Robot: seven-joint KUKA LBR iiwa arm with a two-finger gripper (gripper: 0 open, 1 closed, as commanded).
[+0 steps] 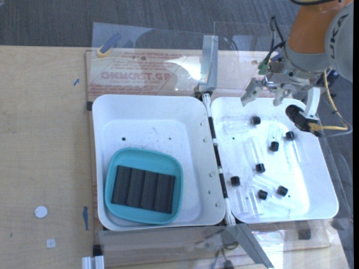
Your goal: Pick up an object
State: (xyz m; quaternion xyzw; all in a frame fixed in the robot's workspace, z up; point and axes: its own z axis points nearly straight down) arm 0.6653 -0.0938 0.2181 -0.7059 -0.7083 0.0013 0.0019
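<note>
Objects to pick: clear plastic tubes with black caps (274, 145) lie scattered over the floor of the right bin (331, 198), some touching or crossing one another (the clear bodies nearly vanish against the white, so the caps are the surest marks).

Nearest candidates: a cap at the far side of the right bin (255, 120) and another toward its right wall (289, 134) lie closest to the tool; a cluster sits at the near side.

Gripper: the gripper (266, 92) hangs over the far edge of the right bin, fingers spread apart with nothing between them; it holds nothing.

Arm: grey with an orange band (314, 18), entering from the far right, cables trailing beside it.

Left bin: the left bin (104, 114) holds a teal tray (115, 164) carrying a dark ribbed block (142, 190), well apart from the tool.

Surroundings: a clear sheet with red lettering (134, 74) lies behind the bins on the wooden bench (39, 122).

Stage: as I judge it, the approach, with no grasp yet made.

Risk, slip: the tubes are smooth and round, so closing fingers could roll one aside rather than pinch it.

Risk, crowding: where tubes touch, a descent could catch two or nudge a neighbour.

Risk, wall: a pick near the bin's far rim could bring a finger down on the rim.
</note>
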